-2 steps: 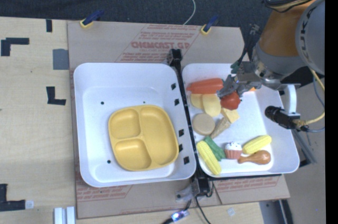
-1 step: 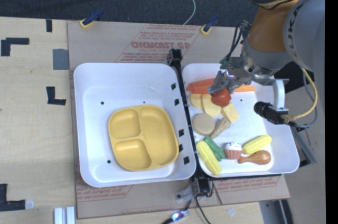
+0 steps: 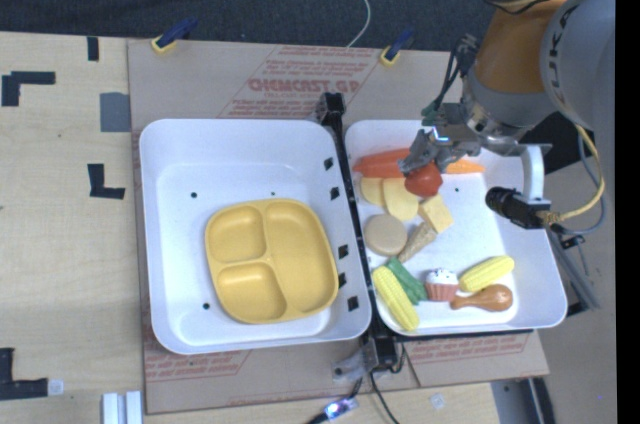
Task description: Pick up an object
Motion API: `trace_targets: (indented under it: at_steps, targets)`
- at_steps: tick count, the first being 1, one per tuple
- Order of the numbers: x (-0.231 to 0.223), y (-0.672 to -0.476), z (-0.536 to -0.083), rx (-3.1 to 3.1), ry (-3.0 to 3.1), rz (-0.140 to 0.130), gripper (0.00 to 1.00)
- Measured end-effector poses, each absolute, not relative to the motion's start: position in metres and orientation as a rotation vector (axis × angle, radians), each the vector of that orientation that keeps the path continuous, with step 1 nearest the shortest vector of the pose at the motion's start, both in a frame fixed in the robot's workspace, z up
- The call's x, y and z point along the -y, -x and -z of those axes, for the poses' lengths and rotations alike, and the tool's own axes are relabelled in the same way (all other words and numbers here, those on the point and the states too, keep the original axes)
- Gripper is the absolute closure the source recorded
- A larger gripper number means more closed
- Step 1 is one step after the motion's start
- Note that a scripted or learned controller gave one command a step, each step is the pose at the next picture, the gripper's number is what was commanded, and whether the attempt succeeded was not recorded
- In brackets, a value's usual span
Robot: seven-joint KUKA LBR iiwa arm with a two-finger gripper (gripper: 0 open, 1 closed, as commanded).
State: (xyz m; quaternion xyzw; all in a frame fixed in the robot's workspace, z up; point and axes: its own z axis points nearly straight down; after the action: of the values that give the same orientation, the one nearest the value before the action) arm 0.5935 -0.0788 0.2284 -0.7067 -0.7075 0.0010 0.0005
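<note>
- Camera view: gripper low in the right bin, above the red tomato.
- Finger state cannot be told; apparently positioned for grasping.
- Yellow tray occupies the left bin.

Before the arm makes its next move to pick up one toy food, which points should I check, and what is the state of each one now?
1. Gripper is over the right bin, where the toys are: ok.
2. Gripper is near a target: ok, it sits at the red tomato-like piece.
3. A toy is between the fingers: cannot tell, the view is too small there.
4. Target stands free of neighbours: not ok, the red piece touches the carrot and the yellow slices.
5. Left bin has a place for a drop: ok, the yellow divided plate lies in it.
</note>
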Motion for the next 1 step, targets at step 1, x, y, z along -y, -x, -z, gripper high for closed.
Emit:
trace_targets:
  at_steps: [1]
  targets:
    - [0.0718,-0.5898,-0.2329,2.222,2.219,-0.003,1.00]
